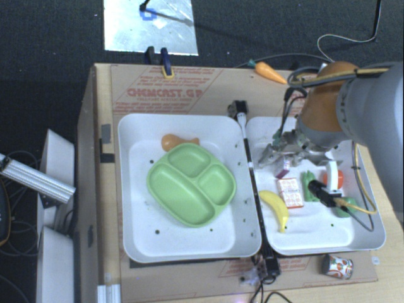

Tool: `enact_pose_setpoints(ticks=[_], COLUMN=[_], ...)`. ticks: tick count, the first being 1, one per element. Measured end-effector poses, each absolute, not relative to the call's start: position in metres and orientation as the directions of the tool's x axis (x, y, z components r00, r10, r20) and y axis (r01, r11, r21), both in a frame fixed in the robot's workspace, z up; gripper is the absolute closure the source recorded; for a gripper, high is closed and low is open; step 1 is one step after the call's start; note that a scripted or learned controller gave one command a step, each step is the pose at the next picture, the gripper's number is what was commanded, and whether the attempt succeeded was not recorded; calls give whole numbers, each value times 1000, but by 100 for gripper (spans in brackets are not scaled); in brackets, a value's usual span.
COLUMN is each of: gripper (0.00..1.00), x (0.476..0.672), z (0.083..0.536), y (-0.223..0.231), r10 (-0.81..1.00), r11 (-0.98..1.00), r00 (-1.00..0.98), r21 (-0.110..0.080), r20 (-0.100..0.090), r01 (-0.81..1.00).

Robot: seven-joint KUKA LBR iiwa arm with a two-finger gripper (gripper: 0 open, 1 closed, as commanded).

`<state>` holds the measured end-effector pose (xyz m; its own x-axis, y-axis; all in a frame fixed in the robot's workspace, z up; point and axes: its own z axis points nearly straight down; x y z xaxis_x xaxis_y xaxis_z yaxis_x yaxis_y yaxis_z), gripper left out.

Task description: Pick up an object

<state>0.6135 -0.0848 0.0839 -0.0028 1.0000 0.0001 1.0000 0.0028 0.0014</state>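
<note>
A banana (276,208) and a small red-and-white box (290,192) are seen lying in the right bin (315,235), none yet lifted. The claw (275,153) is lowered at the bin's near-left part, just above them; its opening cannot be told. A green divided plate (191,184) is left in the left bin (136,169). The pick is judged undone.

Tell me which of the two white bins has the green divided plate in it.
The left bin, the one farther from the arm. The green divided plate lies in its middle, beside an orange object. The right bin holds a banana and small items instead.
</note>
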Motion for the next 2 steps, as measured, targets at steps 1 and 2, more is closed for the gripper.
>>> enact_pose_setpoints(ticks=[1,2], gripper=[100,100], x=[614,610], z=[95,279], y=[-86,-99], r10=[1000,1000], r11=[2,4], r00=[-2,-4], r21=[4,6], r20=[0,-2], r01=[1000,1000])
